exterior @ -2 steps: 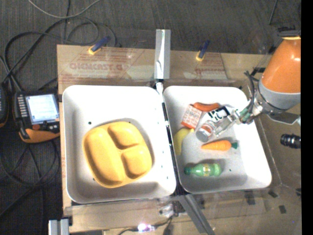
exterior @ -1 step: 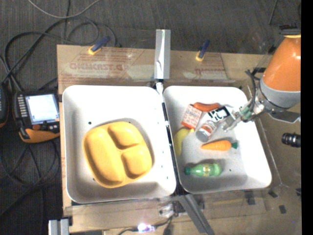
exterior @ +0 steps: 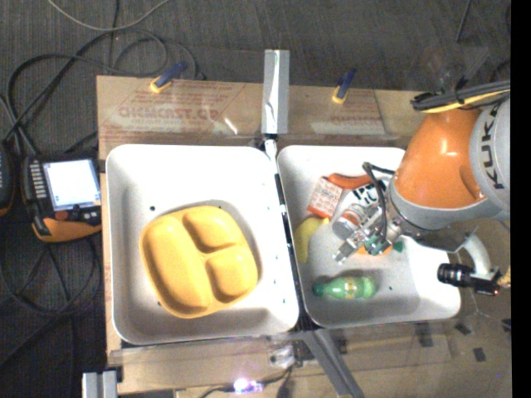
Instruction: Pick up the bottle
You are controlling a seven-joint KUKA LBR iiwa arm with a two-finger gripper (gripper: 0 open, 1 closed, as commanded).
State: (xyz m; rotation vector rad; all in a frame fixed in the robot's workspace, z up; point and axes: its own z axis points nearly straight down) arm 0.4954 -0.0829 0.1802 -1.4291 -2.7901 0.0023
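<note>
**Green bottle lying below the claw in the right bin**

Green plastic bottle (exterior: 344, 288), seen lying on its side near the front of the right bin (exterior: 431, 305), yellow label around its middle, one end toward the divider between the bins, the other toward the right. Seen from above at a slant.

Hovering over the middle of the same bin: grey arm (exterior: 452, 181) with an orange band, reaching in from the right. Metal claw (exterior: 358, 243) at its tip, just above the bottle in the picture and a little to the right of the bottle's middle. Bare strip of white bin floor visible between claw and bottle; not touching. Impossible to tell whether the claw's fingers were spread or pressed together, the wiring and metal parts around them being too cluttered. Nothing visibly pinched.

Crowded around the claw: yellow rounded object (exterior: 306, 235) to its left beside the divider, orange and white packet (exterior: 325, 196) above that, black and white printed item (exterior: 363, 192) partly hidden by the wrist.

Resting in the left bin (exterior: 124, 222), well apart from the bottle: yellow tray (exterior: 202, 259) with three compartments, tilted slightly.

Lying beyond the bins: brown cardboard sheet (exterior: 182, 110) held by two clips, dark carpet crossed with cables, small device with a lit screen (exterior: 70, 182) at the far left.
</note>
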